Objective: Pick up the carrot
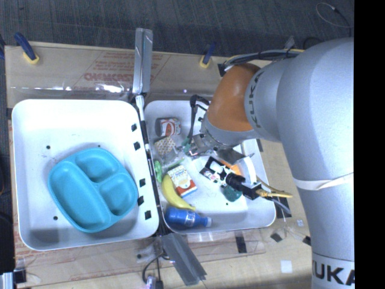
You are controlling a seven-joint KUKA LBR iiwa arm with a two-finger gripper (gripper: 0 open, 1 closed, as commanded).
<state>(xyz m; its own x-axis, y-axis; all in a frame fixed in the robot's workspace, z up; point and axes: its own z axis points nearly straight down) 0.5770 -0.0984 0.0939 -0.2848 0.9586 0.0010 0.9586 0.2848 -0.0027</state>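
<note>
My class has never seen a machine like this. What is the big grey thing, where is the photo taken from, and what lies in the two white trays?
The big grey shape is a robot arm with an orange band, reaching in from the right. One camera looks down at a slant. The left bin holds a blue divided plate. The right bin is cluttered: a banana, a blue bottle, a small carton. The claw sits low among these things; whether it holds anything is unclear.

floor (pixel 78 11): dark carpet | bench (pixel 72 65): tan board, blue clamps (pixel 26 48) at back edge
</note>
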